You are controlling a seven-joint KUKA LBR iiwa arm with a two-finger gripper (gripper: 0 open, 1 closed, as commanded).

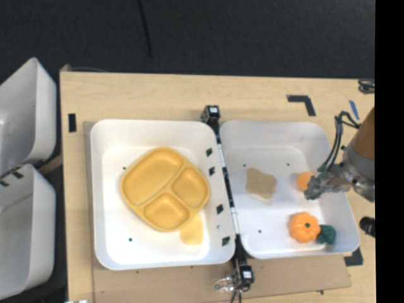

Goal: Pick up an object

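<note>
In the right bin point(271, 134) my gripper point(317, 189) hangs low near the right wall, reaching in from the right. A small orange ball point(303, 180) lies right against its left side, partly covered by it. An orange pumpkin point(304, 226) sits below the gripper near the bin's front, with a dark green piece point(326, 233) touching its right side. A flat tan piece point(260, 183) lies in the middle of the bin, left of the gripper.
The left bin point(107, 144) holds a yellow divided plate point(165, 189) with a pale yellow piece point(192, 231) at its lower right edge. A black-clipped divider point(224, 182) separates the bins. White containers point(22, 112) stand off the bench's left side.
</note>
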